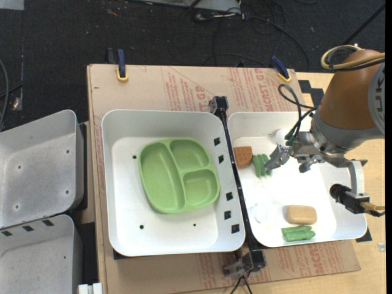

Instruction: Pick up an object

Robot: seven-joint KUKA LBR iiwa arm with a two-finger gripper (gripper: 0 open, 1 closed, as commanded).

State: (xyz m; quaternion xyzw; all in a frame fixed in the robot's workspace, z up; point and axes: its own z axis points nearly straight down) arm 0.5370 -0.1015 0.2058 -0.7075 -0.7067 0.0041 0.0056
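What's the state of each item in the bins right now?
Green divided plate: flat, upright, alone in the left bin.
Orange-brown block: resting in the right bin by the divider.
Green toy: lying beside the block, at the end effector tip.
Tan soap-like block: lying flat, untouched.
Green flat piece: lying at the near wall.

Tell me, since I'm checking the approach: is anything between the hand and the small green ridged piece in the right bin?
Nothing visible: the hand sits right beside the small green ridged piece, with the orange-brown block on its far side.
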